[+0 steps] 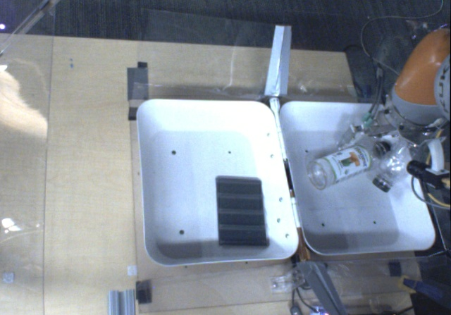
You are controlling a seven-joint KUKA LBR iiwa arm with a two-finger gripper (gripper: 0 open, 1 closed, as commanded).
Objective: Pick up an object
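Down onto the bench [77, 165] now, two white bins side by side. Over in the right bin [331, 232]: a clear bottle [340, 165] on its side, paper label up, open-looking end towards 8 o'clock, other end towards 2 o'clock. Sitting a little above the bin's middle, well off the near wall.

Right at the bottle's 2 o'clock end, the gripper [386, 158], low over the bin. Hard to read here: glassy, glinting parts tangled up with the bottle's own clear end. Apart, together or clamped on the bottle? Cannot tell. Touching or just beside? Cannot tell either.

Above that, at 1 o'clock, the arm [421, 81], grey with the orange band, cut off by the picture's right side. Dark cables [430, 183] at 4 o'clock of the gripper, partly cut off too.

In the left bin [183, 180], towards 5 o'clock of its floor: a black ribbed block [241, 211], lying flat, well apart from the action.
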